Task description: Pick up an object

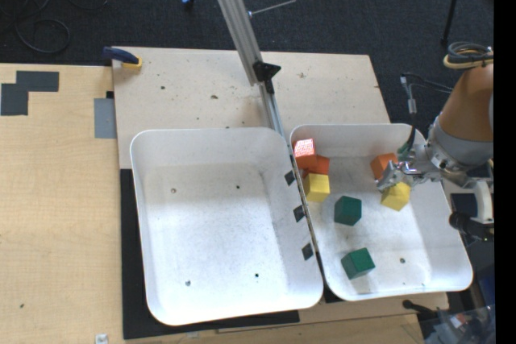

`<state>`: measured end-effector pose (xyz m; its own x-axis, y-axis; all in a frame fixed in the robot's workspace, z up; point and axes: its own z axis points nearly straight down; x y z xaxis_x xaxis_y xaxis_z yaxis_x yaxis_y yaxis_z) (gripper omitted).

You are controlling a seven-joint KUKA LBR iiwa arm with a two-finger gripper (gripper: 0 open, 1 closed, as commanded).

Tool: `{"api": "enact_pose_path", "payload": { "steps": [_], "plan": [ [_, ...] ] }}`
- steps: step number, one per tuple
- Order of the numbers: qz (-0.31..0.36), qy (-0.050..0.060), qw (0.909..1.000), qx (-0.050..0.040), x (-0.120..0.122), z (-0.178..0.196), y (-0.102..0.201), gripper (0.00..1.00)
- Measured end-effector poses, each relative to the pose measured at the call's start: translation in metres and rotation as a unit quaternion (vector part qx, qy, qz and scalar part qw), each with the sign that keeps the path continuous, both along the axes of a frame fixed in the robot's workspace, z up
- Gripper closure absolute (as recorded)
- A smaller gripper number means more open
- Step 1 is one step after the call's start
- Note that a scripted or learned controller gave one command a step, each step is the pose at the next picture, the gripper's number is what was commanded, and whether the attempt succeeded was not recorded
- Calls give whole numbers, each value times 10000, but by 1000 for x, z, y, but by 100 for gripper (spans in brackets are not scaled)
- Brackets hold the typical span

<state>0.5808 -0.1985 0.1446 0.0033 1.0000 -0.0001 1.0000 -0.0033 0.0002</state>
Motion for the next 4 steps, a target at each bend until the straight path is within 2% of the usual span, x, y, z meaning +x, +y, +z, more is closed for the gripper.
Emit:
{"api": "enact_pose_path", "payload": {
  "steps": [1, 2, 4],
  "plan": [
    [-12, -8, 10000, -3, -9, 50, -4, 100],
    [24, -17, 10000, -6, 2, 105, -6, 100],
    [39, 16, 10000, 17, -6, 110, 99, 100]
  ]
}}
